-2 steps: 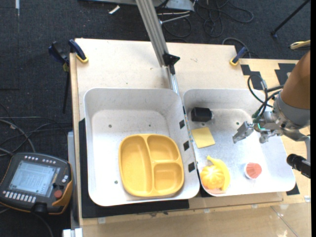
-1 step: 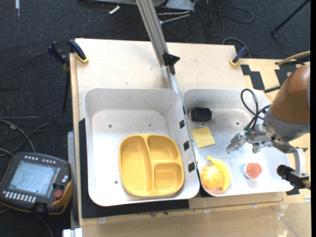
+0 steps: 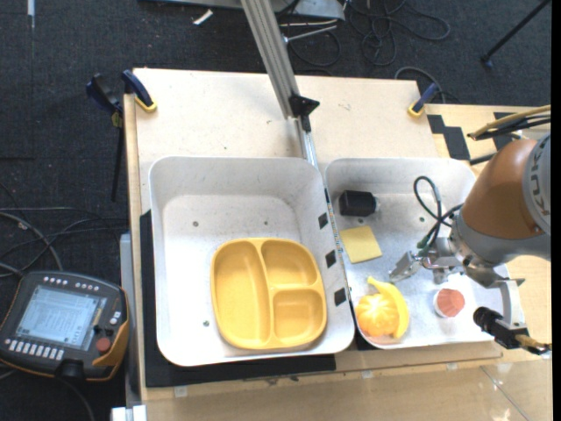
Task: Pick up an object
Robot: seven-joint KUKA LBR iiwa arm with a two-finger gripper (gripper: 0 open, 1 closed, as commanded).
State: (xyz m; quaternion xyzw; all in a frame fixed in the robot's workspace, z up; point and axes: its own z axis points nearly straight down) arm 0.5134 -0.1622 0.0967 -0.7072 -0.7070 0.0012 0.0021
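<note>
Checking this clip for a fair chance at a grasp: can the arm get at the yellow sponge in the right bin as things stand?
Probably yes. The yellow sponge lies flat on the floor of the right bin, nothing on it. The black block behind and the banana in front lie apart from it, and the pincer hangs just beside it.

Two white bins sat side by side on the bench. The left bin [image 3: 175, 200] held a yellow divided plate [image 3: 267, 293] with three compartments, lying flat toward the near side. In the right bin [image 3: 394, 172], a small black block [image 3: 358, 203] lay near the far left corner, a pale yellow square [image 3: 361, 244] just in front of it, and a yellow-and-orange toy [image 3: 384, 310] at the near edge. A small red round piece [image 3: 450, 302] lay to its right. The arm [image 3: 507, 204] reached in from the right, its gripper [image 3: 408, 266] low over the bin floor, between the square and the red piece, with nothing visible between its fingers. A teach pendant [image 3: 60, 324] rested on the floor at the left.
</note>
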